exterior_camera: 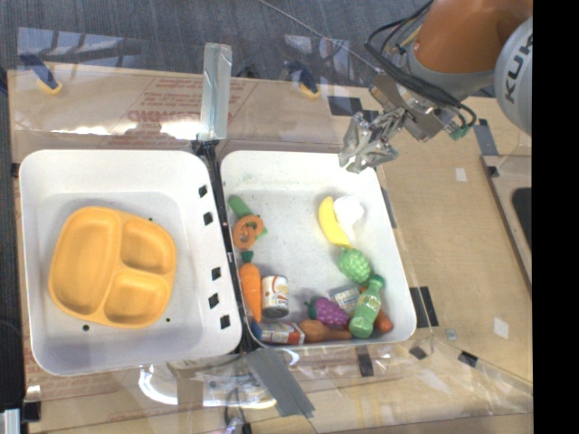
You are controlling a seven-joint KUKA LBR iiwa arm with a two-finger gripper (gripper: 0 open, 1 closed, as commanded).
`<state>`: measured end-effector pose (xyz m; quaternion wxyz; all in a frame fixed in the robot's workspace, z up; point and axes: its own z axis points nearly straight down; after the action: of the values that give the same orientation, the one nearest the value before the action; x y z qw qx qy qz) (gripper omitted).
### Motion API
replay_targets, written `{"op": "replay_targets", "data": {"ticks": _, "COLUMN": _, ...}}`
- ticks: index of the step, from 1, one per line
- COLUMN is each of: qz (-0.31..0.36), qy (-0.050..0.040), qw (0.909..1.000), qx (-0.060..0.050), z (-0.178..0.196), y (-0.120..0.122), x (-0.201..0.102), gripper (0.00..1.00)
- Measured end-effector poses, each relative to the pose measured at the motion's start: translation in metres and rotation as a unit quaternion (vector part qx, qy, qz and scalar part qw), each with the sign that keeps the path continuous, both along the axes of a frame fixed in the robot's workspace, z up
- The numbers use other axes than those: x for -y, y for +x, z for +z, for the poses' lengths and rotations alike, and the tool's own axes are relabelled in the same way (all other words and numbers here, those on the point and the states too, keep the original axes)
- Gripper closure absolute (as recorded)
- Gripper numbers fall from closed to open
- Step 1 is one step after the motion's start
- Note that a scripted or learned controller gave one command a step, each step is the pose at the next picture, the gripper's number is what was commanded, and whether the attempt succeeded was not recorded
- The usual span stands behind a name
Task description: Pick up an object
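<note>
Hanging over the far right corner of the right bin (391,208), the gripper (366,152) has nothing between its fingers; whether those fingers are spread or closed I cannot tell from this slant. Nearest beneath it, by the bin's right wall, lies a yellow banana (330,224) touching a white piece (348,212); just nearer along that wall sits a green bumpy fruit (355,265). Crowded into the near right corner are a green bottle (365,310) and purple grapes (331,312); along the near edge stands a small can (275,295); against the left wall lie a carrot (251,289) and, farther back, a pretzel (248,231). The left bin (36,181) carries a yellow divided tray (110,267). By my judgement the step in hand is the approach, no grasp made; the next move calls for choosing a target, the banana being closest and least crowded, then descending squarely over it before closing.
</note>
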<state>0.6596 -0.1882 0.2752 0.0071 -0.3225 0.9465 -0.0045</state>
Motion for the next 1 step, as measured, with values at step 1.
{"op": "replay_targets", "data": {"ticks": 1, "qz": 0.284, "qy": -0.0002, "qw": 0.9587, "qx": -0.007, "z": -0.1468, "y": -0.0125, "x": 0.0152, "gripper": 1.00}}
